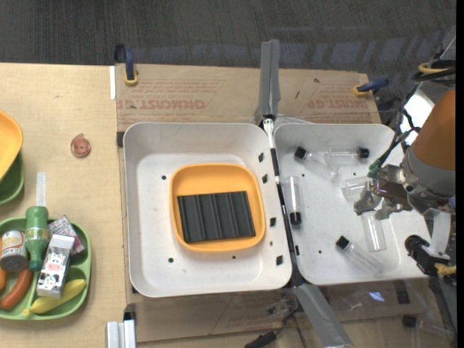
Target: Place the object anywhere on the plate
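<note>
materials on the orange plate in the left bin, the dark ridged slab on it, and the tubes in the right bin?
Orange square plate: likely moulded plastic, smooth with a faint sheen, rounded rim. Dark grey ridged slab: matte, lengthwise grooves; rubber or plastic, can't tell which. Clear black-capped tubes, e.g.: transparent plastic or glass, the white bin showing through them; caps opaque black, probably plastic.

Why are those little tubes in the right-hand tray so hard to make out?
In the camera view, the clear tubes blend into the glossy white bin, so mainly their black caps stand out; soft overhead light casts faint shadows, and the gripper looks slightly blurred.
</note>
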Controlling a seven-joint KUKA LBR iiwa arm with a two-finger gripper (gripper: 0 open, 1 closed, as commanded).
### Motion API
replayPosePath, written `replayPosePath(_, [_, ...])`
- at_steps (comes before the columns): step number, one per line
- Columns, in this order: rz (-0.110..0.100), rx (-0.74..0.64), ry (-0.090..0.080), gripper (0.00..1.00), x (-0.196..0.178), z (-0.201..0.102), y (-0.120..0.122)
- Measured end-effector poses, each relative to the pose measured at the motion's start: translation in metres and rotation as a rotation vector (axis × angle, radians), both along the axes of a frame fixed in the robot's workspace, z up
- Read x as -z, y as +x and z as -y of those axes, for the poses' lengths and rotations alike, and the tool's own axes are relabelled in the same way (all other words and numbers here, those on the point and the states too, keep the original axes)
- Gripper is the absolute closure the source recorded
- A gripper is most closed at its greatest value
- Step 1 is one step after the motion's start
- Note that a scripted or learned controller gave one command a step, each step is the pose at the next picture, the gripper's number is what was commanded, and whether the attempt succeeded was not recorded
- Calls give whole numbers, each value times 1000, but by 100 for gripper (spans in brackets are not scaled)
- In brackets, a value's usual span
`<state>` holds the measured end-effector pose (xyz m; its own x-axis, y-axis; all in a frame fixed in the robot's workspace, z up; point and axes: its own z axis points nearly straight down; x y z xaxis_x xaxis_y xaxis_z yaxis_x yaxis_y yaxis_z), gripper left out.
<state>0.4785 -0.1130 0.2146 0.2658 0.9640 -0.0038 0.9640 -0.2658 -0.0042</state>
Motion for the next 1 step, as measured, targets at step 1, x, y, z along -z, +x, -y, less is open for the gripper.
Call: replayPosePath(1, [0, -65, 1, 100, 3, 38, 72])
